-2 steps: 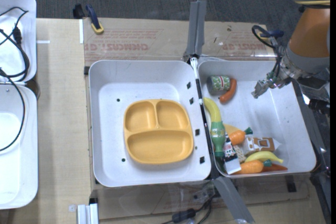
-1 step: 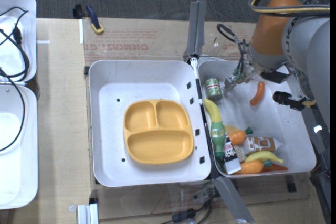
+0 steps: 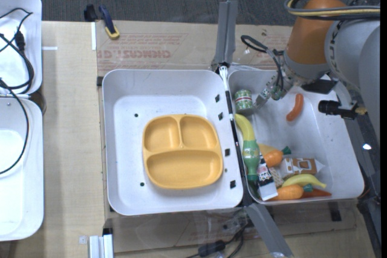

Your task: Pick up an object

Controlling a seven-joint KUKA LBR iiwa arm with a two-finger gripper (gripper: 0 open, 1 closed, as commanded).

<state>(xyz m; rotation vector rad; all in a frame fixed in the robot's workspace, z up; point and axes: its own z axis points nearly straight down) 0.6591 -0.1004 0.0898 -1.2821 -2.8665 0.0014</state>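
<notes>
Nearest, at the front end of the right bin (image 3: 338, 130): a heap of toy food. An orange carrot (image 3: 289, 192) and a yellow banana (image 3: 303, 180) against the front wall, a small printed carton (image 3: 300, 165) just behind, and a green bottle (image 3: 250, 154) lying lengthwise along the divider.

In the left bin (image 3: 121, 130), alone: a yellow divided plate (image 3: 181, 150).

Farther back in the right bin: a second banana (image 3: 243, 125) curved along the divider, then a green can (image 3: 243, 99) standing near the far left corner, and a reddish sausage (image 3: 294, 107) lying on bare floor, its long axis tilted, upper end toward the far wall.

Beyond and above these, reaching in from the right: the gripper (image 3: 270, 92), low over the far end of the bin. Open or closed: cannot tell, tip too small and blurred. Nothing seen held.

Probably between candidates: can just beside the tip on the view's left, sausage near on the right, front heap well apart. Can looks the closer pick.
</notes>
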